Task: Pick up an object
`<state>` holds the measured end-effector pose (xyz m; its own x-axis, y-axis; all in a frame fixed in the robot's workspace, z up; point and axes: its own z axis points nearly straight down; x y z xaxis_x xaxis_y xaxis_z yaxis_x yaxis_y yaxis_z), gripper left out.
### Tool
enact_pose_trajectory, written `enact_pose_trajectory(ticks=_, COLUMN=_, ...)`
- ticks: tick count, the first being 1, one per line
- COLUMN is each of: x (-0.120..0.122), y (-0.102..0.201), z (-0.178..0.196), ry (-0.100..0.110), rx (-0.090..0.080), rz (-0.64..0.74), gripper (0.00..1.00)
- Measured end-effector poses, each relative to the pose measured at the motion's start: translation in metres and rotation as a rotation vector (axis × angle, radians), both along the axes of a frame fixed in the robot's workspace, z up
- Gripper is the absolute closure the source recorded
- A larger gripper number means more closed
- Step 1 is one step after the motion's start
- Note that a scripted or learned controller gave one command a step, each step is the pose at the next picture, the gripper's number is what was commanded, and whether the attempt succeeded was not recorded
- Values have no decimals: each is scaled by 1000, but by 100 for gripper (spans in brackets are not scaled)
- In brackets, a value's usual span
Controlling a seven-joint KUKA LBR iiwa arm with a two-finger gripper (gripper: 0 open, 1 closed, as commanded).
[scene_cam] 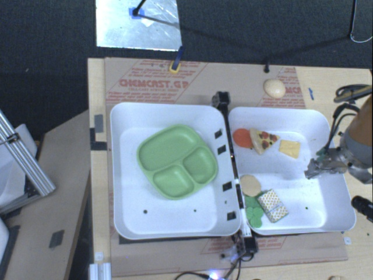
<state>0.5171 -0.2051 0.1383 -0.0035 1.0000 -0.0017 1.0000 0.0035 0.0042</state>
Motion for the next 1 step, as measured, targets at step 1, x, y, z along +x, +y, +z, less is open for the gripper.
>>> enact_pose_trajectory(ticks=1, x=10, y=6, z=50, ry=-3, rx=-1, rz=2, gripper=100)
